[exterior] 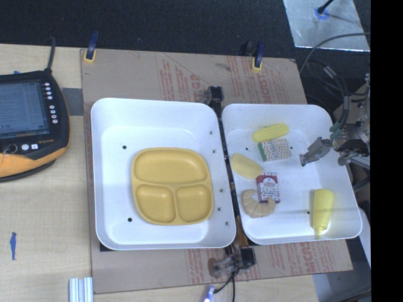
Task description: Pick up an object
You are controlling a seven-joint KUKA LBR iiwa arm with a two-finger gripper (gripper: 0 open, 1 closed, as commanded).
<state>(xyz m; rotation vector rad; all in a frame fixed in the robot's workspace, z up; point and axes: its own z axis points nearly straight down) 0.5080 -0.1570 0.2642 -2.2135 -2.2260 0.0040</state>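
**Gripper at the right bin's edge, nothing visibly held**

The gripper (318, 150) hovered over the right bin's (296, 234) right side; how far it was open could not be told, and no object showed in it. A yellow bottle (322, 209) lay below it, a corn cob (271, 132) to its left.

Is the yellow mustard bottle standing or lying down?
Lying down: the mustard bottle rests lengthwise on the right bin floor, nozzle toward the near rim.
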